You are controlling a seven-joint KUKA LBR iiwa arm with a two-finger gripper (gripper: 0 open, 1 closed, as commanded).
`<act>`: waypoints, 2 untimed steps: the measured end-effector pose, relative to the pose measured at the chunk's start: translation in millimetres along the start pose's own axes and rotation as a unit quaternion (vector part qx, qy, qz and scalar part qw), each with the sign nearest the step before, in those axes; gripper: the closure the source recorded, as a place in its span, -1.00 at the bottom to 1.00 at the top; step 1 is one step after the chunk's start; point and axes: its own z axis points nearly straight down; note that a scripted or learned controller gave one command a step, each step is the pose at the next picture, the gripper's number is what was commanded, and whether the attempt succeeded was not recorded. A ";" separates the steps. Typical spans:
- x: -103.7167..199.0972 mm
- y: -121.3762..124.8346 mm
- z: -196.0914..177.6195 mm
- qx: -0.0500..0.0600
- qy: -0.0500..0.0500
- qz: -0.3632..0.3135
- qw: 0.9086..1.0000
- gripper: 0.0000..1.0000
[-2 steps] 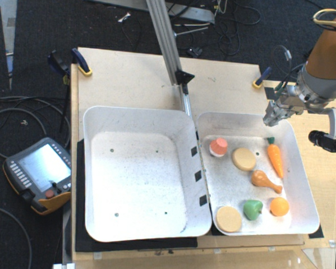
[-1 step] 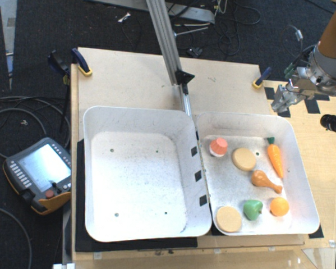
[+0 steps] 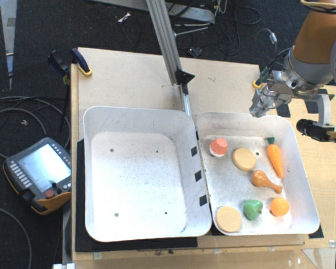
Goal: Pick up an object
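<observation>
Bins [image 3: 95, 122] matt white plastic, speckled; bench [image 3: 131, 78] pale smooth wood; carrot [image 3: 275, 159] glossy plastic.

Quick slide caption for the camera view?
Gripper above right bin's far rim; carrot, drumstick and other toy foods lie inside.

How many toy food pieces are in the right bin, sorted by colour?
Orange: 2, the carrot and the round fruit
Tan: 2, the upper disc and the lower disc
Brown: 1, the drumstick
Green: 1, the pepper
Pink and white: 1, the cupcake
Total: 7
</observation>
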 end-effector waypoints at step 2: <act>101.8 -25.5 30.7 0.001 0.000 0.000 1.000 1.00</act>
